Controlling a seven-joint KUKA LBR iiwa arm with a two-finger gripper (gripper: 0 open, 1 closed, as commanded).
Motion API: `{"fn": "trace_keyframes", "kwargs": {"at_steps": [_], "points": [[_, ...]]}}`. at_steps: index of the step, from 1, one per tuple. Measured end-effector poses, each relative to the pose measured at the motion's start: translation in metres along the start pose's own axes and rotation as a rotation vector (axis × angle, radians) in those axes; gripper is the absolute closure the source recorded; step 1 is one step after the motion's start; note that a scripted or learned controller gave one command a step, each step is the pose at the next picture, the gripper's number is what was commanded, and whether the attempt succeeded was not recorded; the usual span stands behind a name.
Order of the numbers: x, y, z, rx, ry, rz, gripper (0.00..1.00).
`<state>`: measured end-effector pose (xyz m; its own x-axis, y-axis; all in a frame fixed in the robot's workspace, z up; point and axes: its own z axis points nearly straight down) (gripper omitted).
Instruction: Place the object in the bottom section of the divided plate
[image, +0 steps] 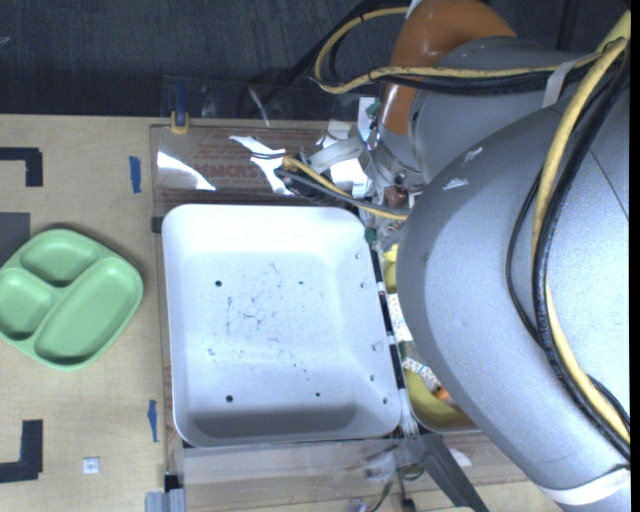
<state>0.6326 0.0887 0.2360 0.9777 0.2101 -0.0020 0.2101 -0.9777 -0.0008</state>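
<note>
Tool state cannot be told; green divided plate (68, 297) lies long-axis diagonal.

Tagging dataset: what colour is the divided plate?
Light green; the divided plate shows plainly in the camera view, left of the white bin.

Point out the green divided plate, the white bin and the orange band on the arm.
green divided plate (88, 315): camera view, floor of its largest section.
white bin (270, 310): camera view, its scuffed floor.
orange band (440, 30): camera view, its top curve.

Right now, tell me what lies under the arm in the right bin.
Beneath the grey arm, yellow bits peek out along the right bin's left edge. The arm covers the rest, so what they are stays unclear.
</note>
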Motion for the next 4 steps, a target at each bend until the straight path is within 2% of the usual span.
{"fn": "trace_keyframes", "kwargs": {"at_steps": [1,2,3,4], "points": [[0.027,-0.106,0.010,0.000,0.001,0.010,1.00],[0.053,-0.126,0.124,-0.001,-0.001,-0.022,1.00],[0.053,-0.127,0.149,0.002,0.002,0.013,1.00],[0.049,-0.127,0.061,-0.001,0.001,0.015,1.00]]}}
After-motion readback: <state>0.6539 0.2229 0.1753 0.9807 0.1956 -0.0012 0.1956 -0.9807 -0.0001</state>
